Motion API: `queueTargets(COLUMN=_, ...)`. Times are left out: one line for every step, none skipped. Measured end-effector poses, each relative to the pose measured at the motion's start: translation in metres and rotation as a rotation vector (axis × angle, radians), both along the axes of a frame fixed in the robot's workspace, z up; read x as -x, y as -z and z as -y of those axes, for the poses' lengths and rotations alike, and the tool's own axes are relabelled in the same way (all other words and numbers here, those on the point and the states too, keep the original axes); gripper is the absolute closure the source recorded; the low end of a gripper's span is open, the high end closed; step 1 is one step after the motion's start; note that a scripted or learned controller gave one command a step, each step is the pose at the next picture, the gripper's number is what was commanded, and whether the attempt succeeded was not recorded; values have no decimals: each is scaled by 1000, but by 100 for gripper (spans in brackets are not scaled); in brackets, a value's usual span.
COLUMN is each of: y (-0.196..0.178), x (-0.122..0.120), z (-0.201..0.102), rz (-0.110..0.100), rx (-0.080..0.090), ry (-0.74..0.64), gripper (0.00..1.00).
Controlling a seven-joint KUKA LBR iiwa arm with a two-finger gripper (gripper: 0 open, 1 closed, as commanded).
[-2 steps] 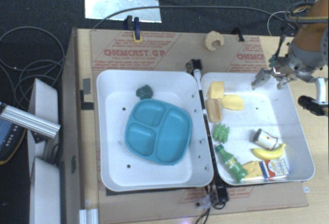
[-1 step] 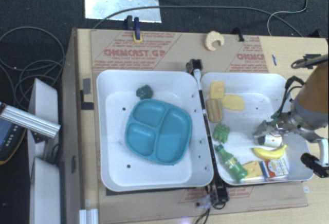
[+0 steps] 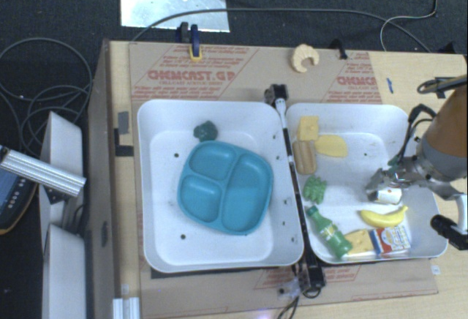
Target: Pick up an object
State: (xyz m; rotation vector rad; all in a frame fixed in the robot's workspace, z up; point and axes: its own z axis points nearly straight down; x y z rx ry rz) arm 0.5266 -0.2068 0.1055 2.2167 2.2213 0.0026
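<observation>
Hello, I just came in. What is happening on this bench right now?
A grey robot arm with an orange band reaches into the right white bin, its gripper low over a small white object beside a yellow banana. Whether it holds anything is unclear. A blue divided plate lies in the left white bin.

The bench [image 3: 219, 72] was topped with brown board printed in red lettering. Two white bins sat directly on it — the left bin [image 3: 157, 164] and, touching its right side, the right bin [image 3: 365, 120]. Beyond the right bin's far rim lay a small tan curled piece [image 3: 305, 58]. Beyond the left bin's far rim, at the bench edge, stood a blue-and-yellow clamp [image 3: 193, 42].
</observation>
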Motion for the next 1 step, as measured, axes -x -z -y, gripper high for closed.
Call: queueTargets(y=-80, x=-19, z=-153, rz=1, rx=-4, ry=-5, gripper=100)
